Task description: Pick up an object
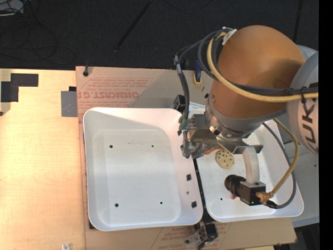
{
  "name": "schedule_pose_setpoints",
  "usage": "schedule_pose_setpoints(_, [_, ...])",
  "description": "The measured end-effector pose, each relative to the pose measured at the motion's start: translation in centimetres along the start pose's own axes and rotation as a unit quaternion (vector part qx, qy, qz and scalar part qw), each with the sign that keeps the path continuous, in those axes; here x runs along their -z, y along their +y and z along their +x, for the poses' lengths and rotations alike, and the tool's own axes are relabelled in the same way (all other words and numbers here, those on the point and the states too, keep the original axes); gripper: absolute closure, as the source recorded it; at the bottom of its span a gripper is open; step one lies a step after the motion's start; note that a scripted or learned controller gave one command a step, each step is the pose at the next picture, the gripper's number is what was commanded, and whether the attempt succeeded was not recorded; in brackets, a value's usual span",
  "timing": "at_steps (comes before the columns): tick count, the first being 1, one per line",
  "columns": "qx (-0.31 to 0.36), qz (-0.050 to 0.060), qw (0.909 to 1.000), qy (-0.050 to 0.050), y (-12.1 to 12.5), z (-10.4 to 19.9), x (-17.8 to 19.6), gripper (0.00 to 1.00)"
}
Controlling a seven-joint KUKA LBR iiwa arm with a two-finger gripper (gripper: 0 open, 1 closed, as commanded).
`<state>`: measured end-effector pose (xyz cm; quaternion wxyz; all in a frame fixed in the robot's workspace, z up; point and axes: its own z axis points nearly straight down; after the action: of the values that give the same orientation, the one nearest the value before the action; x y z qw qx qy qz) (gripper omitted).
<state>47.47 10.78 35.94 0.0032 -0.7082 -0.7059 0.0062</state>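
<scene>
The end effector (193,146) – I can't tell its state – should go right, onto the round tan holey disc (225,159), then squeeze gently.

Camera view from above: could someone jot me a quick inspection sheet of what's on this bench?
Surface: pale wooden bench with brown cardboard under the bins.
Job's things: round tan perforated disc in the right bin.
Clutter: small dark pieces along the seam between the left bin and the right bin.
Claw: claw low over the seam, near the disc; grip unclear.
Cables: yellow hose and black cables loop around the arm.
Surroundings: dark floor with loose wires.
</scene>
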Motion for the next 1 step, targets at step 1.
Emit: schedule_pose_setpoints(1, [0.001, -0.006, 1.0000, 0.001, 3.22, -2.11, 0.94, 1.00])
